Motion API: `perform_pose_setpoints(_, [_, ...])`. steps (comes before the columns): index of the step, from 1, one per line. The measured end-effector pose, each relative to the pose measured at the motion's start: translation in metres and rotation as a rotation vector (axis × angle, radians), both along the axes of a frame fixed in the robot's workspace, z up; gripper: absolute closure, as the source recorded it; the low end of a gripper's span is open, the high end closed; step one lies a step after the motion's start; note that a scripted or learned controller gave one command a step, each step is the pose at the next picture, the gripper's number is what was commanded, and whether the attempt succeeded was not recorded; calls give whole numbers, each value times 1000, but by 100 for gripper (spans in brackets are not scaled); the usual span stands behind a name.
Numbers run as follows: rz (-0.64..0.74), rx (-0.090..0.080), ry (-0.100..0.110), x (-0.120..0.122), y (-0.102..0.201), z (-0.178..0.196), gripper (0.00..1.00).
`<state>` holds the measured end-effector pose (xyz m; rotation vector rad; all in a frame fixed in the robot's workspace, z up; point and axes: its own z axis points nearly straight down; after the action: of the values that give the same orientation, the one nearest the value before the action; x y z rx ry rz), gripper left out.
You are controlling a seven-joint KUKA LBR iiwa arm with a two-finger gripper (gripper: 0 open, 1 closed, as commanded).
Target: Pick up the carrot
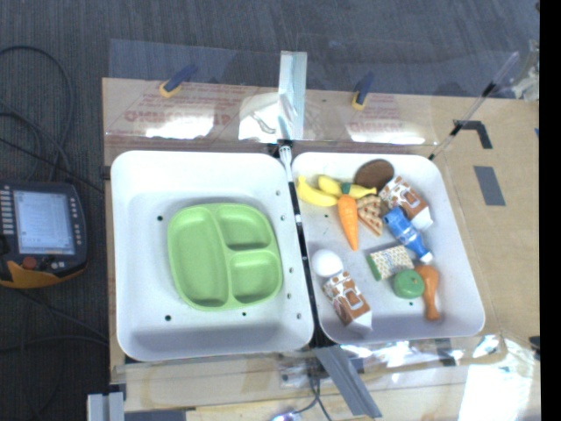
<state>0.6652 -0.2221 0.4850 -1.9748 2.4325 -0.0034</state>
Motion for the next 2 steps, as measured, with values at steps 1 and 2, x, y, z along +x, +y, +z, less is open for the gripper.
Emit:
perform_pose_setpoints(1, [295, 3, 11, 4, 1, -147, 100])
perform_pose_setpoints(2, [789, -3, 1, 5, 10, -76, 100])
